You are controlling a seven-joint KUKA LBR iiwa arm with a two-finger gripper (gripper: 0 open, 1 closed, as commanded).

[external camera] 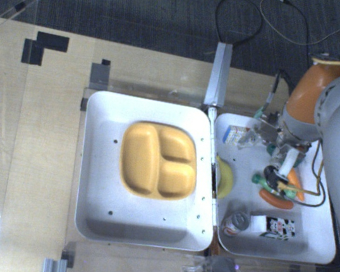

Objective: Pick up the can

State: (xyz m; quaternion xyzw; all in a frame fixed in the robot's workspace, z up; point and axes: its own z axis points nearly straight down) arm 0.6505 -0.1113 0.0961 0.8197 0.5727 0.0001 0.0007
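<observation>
The can (236, 221) is small and silvery, with a dark top. It stands in the near left corner of the right bin (318, 248). My gripper (275, 144) hangs over the far middle of that bin, below the orange wrist band. It is well apart from the can, which sits nearer the front edge and a little left of it. Nothing shows in the gripper's grasp.
In the right bin, a black and white box (279, 227) lies just right of the can. There is also an orange and green item (279, 192), a yellow-green object (224, 178) by the left wall, and a blue and white packet (235, 135). The left bin (90, 212) holds a yellow divided tray (158, 160).
</observation>
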